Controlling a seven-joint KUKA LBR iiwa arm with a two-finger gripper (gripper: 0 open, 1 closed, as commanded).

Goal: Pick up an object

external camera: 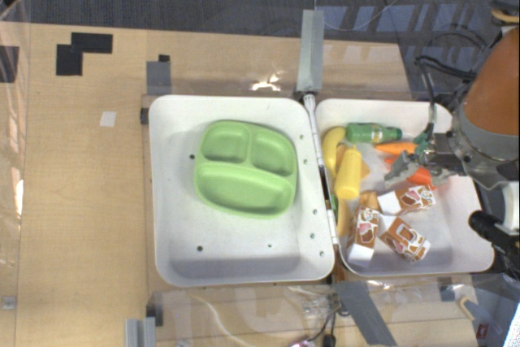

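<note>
The right bin [465,258] holds a heap of toy food. A banana [331,144] and a yellow bottle [349,173] lie by its left wall. At the back are a green bottle [370,132] and an orange carrot [395,149]. Brown-and-white cartons [405,238] [368,228] [415,197] sit in the front half. My gripper [409,164] reaches in from the right, low over the bin's middle, just in front of the carrot and above the upper carton. An orange piece [422,176] shows right under it. Nothing is visibly lifted.
The left bin [175,256] bears a green divided plate [244,166] near its middle. A metal divider [311,53] runs between the bins at the back. Cables loop behind the right bin. Bare wooden bench lies to the left.
</note>
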